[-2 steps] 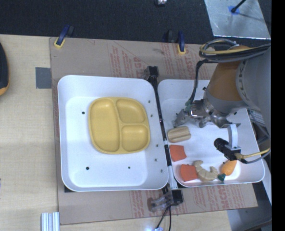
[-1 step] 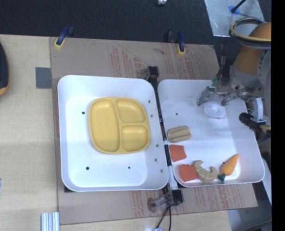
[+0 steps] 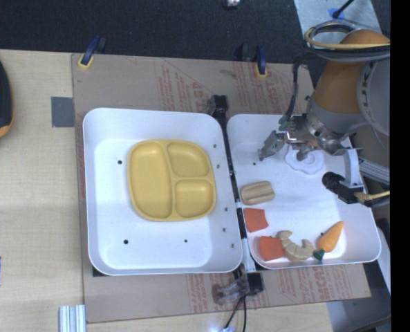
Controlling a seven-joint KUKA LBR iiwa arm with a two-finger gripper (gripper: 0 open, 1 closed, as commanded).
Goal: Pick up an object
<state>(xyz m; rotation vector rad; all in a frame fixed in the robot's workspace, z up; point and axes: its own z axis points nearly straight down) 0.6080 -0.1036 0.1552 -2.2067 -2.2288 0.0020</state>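
Over the right bin: gripper [image 3: 282, 144] hangs low near the bin's far edge, fingers spread wide, nothing between them.
Targets: bread [image 3: 256, 192] mid-bin; red blocks [image 3: 256, 219], carrot [image 3: 331, 235] and a pale curved piece [image 3: 296, 246] crowd the near edge.
Left bin: yellow tray [image 3: 171, 179], centred.
Judgement: wide opening suits a descent; bread lies nearest and apart, likely easiest.

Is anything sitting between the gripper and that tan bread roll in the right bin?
Nothing visible. The gripper is over the upper part of the right bin, and only bare white floor separates it from the bread roll below.
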